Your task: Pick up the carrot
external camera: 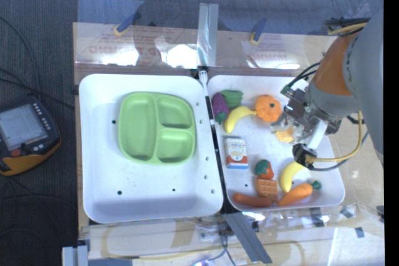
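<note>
The carrot, orange with a green tip, lies tilted in the front right corner of the right bin. It touches a yellow banana on its far side. My gripper hangs over the middle right of this bin, well behind the carrot, just above a small yellow-orange piece. It sits beside an orange pumpkin. The wrist hides the gripper's tips.
The right bin also holds a purple eggplant, a second banana, a small carton, a strawberry, a waffle and a sausage. A green divided plate lies in the left bin.
</note>
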Motion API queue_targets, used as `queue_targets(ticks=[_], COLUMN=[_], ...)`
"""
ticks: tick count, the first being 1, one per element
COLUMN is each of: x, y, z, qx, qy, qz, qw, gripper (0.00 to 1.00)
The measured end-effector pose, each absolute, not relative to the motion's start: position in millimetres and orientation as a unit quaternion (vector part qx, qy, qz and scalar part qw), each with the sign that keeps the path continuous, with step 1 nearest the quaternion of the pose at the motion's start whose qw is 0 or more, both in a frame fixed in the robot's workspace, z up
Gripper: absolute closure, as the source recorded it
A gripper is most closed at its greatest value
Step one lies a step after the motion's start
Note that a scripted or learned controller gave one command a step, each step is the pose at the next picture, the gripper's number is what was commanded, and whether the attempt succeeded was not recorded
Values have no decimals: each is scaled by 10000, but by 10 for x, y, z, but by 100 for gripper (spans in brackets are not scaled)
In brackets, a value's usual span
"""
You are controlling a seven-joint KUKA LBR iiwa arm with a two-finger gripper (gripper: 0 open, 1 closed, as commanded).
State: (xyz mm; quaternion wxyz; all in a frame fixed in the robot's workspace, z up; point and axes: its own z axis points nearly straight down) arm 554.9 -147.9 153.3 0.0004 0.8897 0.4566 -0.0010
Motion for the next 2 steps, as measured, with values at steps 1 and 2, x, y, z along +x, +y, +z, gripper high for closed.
queue_targets(ticks=[1, 2], x=[4847, 5264], y=[-1685, -1707], z=[1318, 1034], qx=[8980, 9494], qy=[4401, 3134], qz=[-36, 166], qw=[-17, 67], gripper=[100, 100])
